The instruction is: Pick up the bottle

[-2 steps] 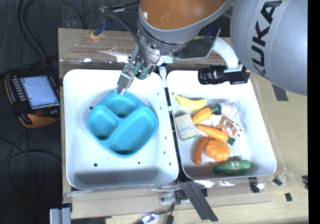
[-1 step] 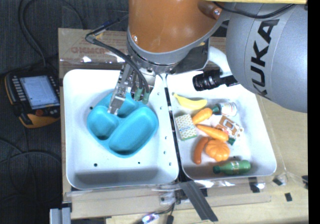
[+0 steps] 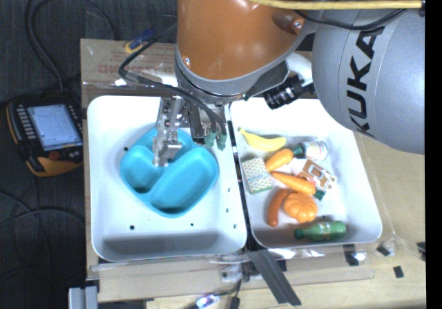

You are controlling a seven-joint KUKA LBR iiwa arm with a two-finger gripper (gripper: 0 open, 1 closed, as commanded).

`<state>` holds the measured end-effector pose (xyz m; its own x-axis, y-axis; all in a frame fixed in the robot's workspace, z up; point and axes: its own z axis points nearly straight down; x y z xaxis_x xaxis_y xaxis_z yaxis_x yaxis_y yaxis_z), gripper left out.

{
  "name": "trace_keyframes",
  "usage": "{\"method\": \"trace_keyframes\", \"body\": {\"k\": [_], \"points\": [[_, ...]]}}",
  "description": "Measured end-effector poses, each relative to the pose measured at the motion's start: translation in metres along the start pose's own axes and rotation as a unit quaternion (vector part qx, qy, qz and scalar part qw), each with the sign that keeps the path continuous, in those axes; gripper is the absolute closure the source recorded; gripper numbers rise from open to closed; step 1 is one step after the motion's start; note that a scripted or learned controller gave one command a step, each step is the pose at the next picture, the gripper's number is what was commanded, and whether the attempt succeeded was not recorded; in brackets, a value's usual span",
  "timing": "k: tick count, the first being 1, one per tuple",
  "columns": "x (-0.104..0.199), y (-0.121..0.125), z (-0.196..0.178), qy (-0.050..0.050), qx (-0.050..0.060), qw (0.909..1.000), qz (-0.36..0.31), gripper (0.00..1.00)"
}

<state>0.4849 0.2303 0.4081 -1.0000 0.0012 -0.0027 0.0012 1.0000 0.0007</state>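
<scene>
A green bottle (image 3: 320,230) lies on its side near the front edge of the right bin (image 3: 366,197). My gripper (image 3: 184,136) hangs over the back of the left bin (image 3: 103,183), far to the left of the bottle. Its fingers (image 3: 166,136) point down, apart, with nothing between them, and their tips sit just above a blue dish (image 3: 176,180). The orange wrist band and the grey arm cover the bench behind both bins.
The right bin also holds a yellow banana (image 3: 262,140), two carrots (image 3: 293,182), an orange fruit (image 3: 301,208), a checked sponge (image 3: 255,174), a sausage-like piece (image 3: 275,207) and a small white-capped container (image 3: 314,150). A teach pendant (image 3: 45,131) lies on the floor at left.
</scene>
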Motion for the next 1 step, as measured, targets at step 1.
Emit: {"method": "trace_keyframes", "body": {"k": [1], "points": [[-0.0447, -0.0476, 0.073, 0.001, 0.0, 0.9969, 0.079, 1.0]]}}
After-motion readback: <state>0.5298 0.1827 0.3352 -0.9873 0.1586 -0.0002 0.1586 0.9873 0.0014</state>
